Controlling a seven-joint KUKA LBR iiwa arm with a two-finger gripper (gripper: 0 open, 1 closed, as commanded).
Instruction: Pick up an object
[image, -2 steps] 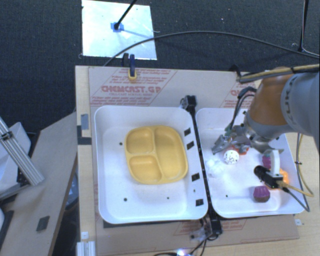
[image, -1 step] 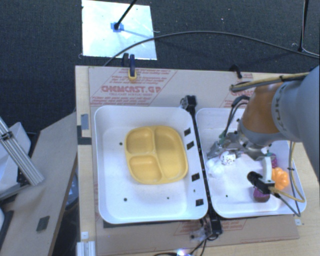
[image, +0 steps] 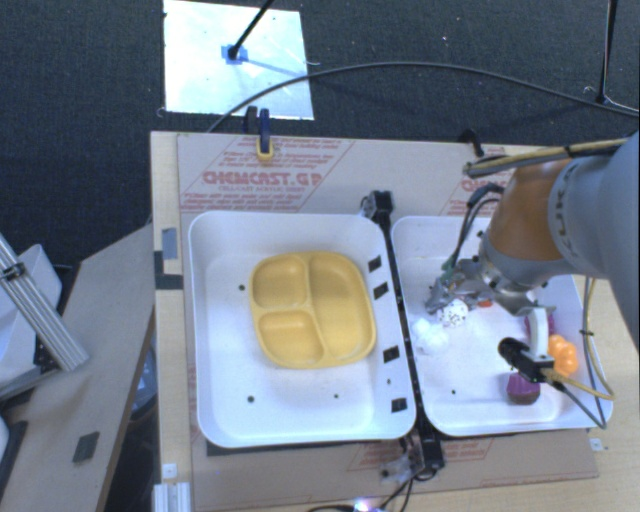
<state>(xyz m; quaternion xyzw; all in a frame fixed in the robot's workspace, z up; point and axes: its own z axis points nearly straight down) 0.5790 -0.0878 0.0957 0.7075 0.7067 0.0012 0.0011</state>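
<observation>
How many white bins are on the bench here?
2. The left bin holds a yellow divided tray; the right bin sits beside it, under the arm.

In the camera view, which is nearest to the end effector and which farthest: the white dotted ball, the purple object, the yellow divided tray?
From the end effector:
1. White dotted ball, right beside it in the right bin.
2. Purple object, near that bin's front right corner.
3. Yellow divided tray, in the left bin.

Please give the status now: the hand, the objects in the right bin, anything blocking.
Hand low in right bin, over small white objects. Grip unconfirmed. Purple and orange toys nearby. Yellow tray in left bin.
</observation>
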